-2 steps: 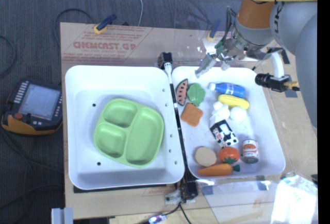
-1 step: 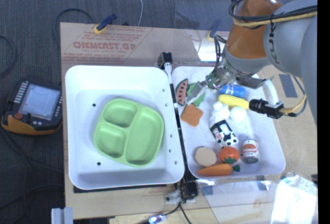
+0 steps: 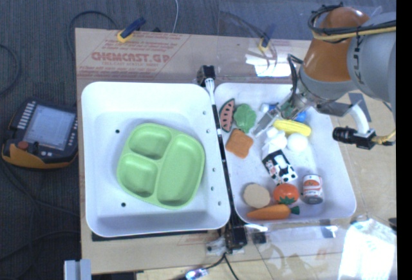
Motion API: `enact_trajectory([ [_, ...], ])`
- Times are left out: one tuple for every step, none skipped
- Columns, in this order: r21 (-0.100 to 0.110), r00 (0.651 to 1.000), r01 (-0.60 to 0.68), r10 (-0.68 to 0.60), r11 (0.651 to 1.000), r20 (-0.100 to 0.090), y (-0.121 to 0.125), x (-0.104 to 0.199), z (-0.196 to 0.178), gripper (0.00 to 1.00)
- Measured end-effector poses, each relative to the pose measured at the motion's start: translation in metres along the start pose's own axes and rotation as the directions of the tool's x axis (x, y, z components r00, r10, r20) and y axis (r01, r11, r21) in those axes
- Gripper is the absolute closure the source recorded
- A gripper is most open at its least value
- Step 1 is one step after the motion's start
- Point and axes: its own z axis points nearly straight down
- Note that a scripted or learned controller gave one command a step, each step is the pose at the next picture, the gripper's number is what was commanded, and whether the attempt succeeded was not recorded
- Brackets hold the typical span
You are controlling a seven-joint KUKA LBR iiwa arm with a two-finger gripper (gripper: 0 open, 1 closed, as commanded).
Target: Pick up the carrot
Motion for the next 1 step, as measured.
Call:
enact_trajectory([
  [0.001,0.986,-0.169,0.169,0.986,-0.007,-0.0392,0.0490,0.0506,0.00],
])
